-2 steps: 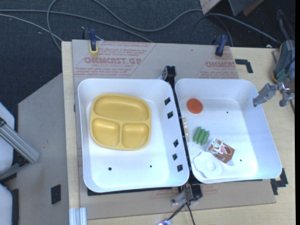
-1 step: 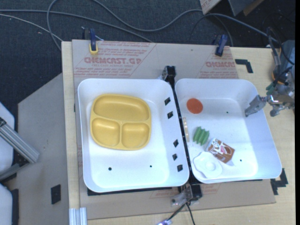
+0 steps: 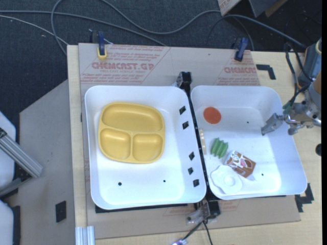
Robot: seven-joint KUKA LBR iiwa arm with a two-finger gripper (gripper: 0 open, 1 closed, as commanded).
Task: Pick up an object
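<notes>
Left bin [image 3: 97,137], yellow tray [image 3: 132,131], right bin [image 3: 286,157], perhaps toy foods [image 3: 227,160]

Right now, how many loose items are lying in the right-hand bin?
4, all toward its left half: an orange disc near the back, green beans mid-left, a brown-and-white packet beside them, and a toy fried egg at the front.

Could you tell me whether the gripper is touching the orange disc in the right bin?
Apart. The camera view shows bare white bin floor between the gripper and the orange disc.
</notes>
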